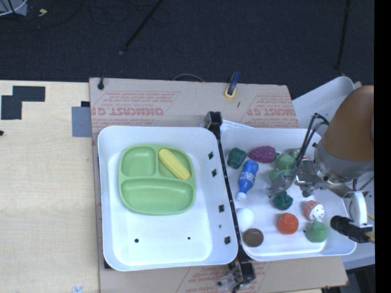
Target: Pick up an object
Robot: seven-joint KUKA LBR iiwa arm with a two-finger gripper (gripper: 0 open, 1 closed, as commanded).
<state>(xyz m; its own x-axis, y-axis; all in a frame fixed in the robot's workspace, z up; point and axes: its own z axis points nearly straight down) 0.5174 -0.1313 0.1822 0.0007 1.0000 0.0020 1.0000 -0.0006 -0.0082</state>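
Observation:
My gripper (286, 180) hangs low over the middle of the right bin (342, 249), with the arm reaching in from the right. It sits among several small toys: a light green piece (285, 161) just behind it, a dark green piece (282, 200) just in front, and a blue bottle (247, 177) to its left. A purple piece (263, 154) and a dark teal piece (236, 157) lie toward the bin's back left. The metal of the gripper blends with the toys around it, and nothing shows clearly held.
The right bin's front holds a white ball (245, 215), a brown disc (253, 237), an orange-red toy (288, 223), a white-and-red toy (314, 210) and a green toy (316, 231). The left bin (122, 249) bears a green divided plate (153, 194) with a yellow corn cob (174, 163).

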